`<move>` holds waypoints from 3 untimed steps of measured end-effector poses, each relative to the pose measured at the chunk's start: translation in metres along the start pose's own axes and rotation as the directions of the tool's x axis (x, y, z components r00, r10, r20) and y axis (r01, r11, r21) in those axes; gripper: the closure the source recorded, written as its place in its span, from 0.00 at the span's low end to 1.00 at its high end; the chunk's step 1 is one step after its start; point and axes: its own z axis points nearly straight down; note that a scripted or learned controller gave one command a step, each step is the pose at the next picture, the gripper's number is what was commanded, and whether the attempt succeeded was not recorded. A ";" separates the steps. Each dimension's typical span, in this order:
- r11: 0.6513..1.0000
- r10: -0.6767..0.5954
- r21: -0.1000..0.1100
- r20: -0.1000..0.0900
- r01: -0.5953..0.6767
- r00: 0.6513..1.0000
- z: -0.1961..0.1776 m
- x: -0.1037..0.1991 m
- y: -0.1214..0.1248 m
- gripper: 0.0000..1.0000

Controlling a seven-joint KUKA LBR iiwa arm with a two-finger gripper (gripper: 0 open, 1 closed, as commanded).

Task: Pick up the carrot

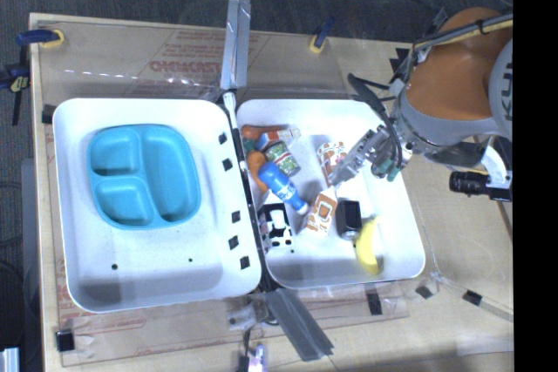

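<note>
The carrot (pixel 255 159) is an orange piece lying at the left edge of the right bin (pixel 397 270), close to the divider and partly tucked among other items. My gripper (pixel 342 170) hangs over the middle of the right bin, to the right of the carrot and clear of it. It points down and left, above a white and orange snack packet (pixel 330 152). Nothing shows in its grasp.
A green can (pixel 281 157) and a blue bottle (pixel 281 183) crowd the carrot. An orange packet (pixel 321 212), a black item (pixel 349 217), a yellow fruit (pixel 369 246) and a black-and-white box (pixel 276 226) lie nearer the front. The left bin (pixel 78 274) holds a blue divided tray (pixel 144 174).
</note>
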 end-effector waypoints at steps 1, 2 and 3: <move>1.000 0.000 0.000 0.000 0.000 1.000 0.000 0.000 0.000 0.00; 1.000 -0.003 0.002 0.000 0.003 1.000 -0.009 -0.001 0.001 1.00; 0.979 0.205 -0.003 0.002 -0.205 0.979 -0.121 0.052 -0.006 1.00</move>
